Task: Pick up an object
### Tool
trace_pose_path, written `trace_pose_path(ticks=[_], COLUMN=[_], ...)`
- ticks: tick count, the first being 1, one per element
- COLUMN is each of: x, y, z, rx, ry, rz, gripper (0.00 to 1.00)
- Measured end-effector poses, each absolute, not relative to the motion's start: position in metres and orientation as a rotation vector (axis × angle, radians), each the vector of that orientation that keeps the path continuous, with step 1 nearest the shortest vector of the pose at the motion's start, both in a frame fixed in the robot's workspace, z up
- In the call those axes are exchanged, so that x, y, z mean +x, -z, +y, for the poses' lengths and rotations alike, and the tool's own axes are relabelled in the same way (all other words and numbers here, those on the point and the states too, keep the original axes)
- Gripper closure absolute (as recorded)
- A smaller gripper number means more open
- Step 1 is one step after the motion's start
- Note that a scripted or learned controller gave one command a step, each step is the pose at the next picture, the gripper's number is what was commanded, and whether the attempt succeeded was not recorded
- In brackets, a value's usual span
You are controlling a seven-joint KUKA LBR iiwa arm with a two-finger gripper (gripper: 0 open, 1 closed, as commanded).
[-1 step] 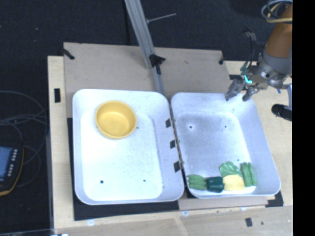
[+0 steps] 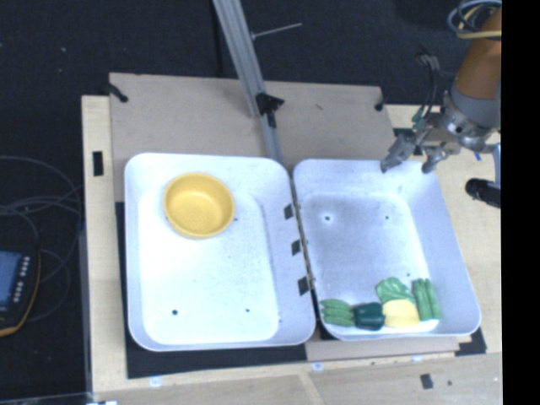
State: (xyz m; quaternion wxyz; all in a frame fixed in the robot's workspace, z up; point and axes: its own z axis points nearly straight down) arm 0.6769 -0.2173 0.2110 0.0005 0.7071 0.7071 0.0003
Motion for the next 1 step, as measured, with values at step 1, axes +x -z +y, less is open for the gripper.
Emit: trace_pose_path(ticks=[1], x=[0.6798], y=[-0.1509], z=[-0.2235], rx=[2.225], ry=[0.004], rz=[2.223], gripper=[0.00])
